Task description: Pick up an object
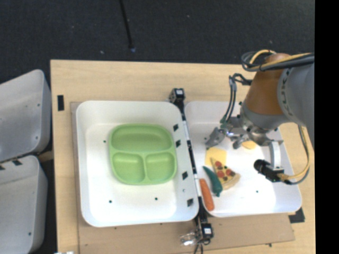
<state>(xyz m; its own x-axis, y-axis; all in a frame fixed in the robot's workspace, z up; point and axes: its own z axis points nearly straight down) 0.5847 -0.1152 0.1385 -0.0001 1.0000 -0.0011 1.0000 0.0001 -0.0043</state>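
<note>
No legible writing (225, 174) on the pizza slice — claw (222, 136) just above

Green divided plate (142, 153) sitting in white bin (95, 205), orange carrot (206, 194), yellow cheese (216, 155), red-dotted pizza slice (226, 175), tan desk (132, 81)

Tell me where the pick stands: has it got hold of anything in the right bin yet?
Done: the gripper is down inside the right bin, above the toy food. In hand: nothing seen between its fingers; the yellow cheese wedge, pizza slice, green pepper and carrot all lie on the bin floor. Left: grasp one and lift.
</note>
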